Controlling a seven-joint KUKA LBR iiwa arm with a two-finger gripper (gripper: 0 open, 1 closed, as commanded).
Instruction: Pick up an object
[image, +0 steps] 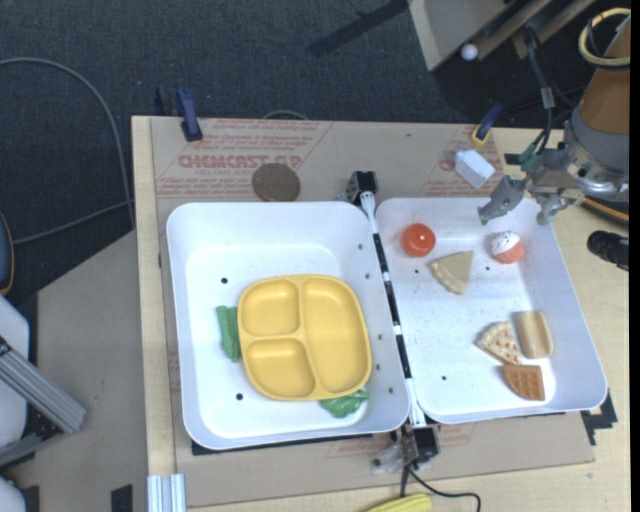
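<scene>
Cardboard-brown, the desk (120, 300) carries two shallow white bins side by side. Across most of the left bin (190, 260) lies a yellow divided tray (303, 336), with a green leafy piece (229, 332) tucked under its left edge and another green bit (345, 404) showing at its lower right corner. Food items are scattered in the right bin (570, 330): a tan wedge (453, 271) near the middle, and in the near right corner a pizza slice (497, 343) touching a small bread roll (532, 333), with a waffle piece (524, 381) just below them. Toward the far edge sit an orange-red ball (418, 239) and a small red-and-white object (506, 246). From the right, the grey arm puts the hand (527, 203) above the bin's far right corner, its two fingers spread apart with nothing between them, just above the red-and-white object.
</scene>
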